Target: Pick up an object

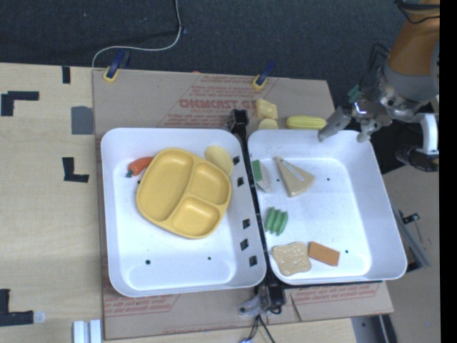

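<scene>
Smooth glossy yellow plastic tray [184,193]

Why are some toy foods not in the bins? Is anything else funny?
Three toys lie outside, on the cardboard behind the bins: a corn cob and two pale yellow pieces. In the left bin, the yellow divided plate sits crooked, partly covering an orange carrot. The tool hovers over the right bin's back rim.

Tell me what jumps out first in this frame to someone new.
The big yellow divided plate in the left bin, lying tilted, with an orange carrot-like piece at its upper left edge. Then the gripper over the right bin's top rim, with small food pieces scattered below it.
</scene>
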Controlling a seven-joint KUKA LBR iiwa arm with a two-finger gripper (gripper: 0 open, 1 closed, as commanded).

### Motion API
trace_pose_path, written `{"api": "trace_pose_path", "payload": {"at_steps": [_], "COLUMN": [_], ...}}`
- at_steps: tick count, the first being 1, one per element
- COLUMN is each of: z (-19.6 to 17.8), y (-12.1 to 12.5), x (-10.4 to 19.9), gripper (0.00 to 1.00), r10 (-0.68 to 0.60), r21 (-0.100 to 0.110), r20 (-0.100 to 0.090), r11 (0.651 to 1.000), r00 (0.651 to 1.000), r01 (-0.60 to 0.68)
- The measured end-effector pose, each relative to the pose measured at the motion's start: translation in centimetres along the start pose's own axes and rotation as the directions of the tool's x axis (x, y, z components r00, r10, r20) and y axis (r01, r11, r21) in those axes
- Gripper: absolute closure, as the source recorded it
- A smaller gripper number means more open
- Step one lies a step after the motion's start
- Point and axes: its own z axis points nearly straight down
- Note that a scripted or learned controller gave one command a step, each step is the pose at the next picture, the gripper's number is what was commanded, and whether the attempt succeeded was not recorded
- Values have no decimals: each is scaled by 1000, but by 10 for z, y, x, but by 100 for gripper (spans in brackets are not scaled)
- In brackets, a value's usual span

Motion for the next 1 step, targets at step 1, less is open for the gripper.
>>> {"api": "trace_pose_path", "payload": {"at_steps": [1], "z": [113], "y": [18], "x": [43], "gripper": [0], "r10": [-3], "r21": [6], "r20": [-2], "r11": [1000], "r00": [1000], "r01": [3]}}
